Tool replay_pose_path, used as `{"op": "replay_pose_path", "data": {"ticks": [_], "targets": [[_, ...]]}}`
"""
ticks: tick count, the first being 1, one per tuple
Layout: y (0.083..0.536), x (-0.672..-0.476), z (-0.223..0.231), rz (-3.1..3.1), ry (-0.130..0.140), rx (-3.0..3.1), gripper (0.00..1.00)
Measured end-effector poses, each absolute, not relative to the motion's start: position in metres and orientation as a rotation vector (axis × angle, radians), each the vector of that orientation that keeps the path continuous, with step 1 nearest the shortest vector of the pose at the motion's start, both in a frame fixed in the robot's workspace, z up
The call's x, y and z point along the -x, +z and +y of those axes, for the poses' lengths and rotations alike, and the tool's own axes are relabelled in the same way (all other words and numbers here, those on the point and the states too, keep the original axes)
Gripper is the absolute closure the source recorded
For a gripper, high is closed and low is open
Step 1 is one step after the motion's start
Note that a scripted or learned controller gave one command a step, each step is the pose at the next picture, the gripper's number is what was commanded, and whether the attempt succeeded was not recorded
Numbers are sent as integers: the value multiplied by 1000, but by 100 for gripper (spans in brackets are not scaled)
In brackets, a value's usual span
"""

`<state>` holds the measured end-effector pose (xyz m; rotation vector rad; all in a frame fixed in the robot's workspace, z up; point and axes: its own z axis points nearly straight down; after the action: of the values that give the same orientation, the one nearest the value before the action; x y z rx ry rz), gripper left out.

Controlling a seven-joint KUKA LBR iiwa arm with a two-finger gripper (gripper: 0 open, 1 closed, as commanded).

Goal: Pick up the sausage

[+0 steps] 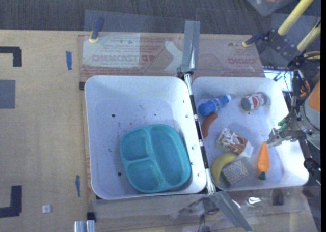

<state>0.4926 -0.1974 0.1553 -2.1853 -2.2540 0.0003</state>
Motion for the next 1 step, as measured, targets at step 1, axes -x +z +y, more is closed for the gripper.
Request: {"op": "replay_pose_path", "data": {"ticks": [1], "targets": [[140,-479,-200,-1817,2,2559,100]]}}
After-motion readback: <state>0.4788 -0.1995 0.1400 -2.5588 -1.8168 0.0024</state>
